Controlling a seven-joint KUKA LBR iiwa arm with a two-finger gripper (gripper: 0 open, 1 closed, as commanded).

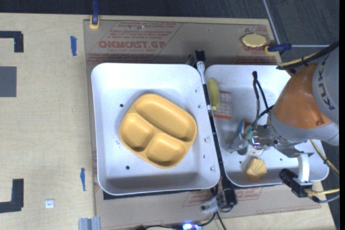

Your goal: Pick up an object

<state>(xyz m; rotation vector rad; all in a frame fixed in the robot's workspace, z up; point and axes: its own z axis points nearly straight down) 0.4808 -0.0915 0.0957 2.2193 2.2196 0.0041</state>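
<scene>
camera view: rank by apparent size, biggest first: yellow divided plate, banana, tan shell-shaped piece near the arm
1. yellow divided plate, in the left bin, largest by far.
2. banana, at the right bin's left wall.
3. tan shell-shaped piece, at the right bin's front.
Banana and shell piece look close; treat that order as unsure.

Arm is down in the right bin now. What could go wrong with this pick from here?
1. The gripper is low among clutter: a small tan object lies just beside it, so it may nudge that aside rather than grasp it.
2. The yellow item and the packet lie against the right bin's left wall, leaving little room for a grasp.
3. Loose black cables hang near the wrist and could snag.
</scene>
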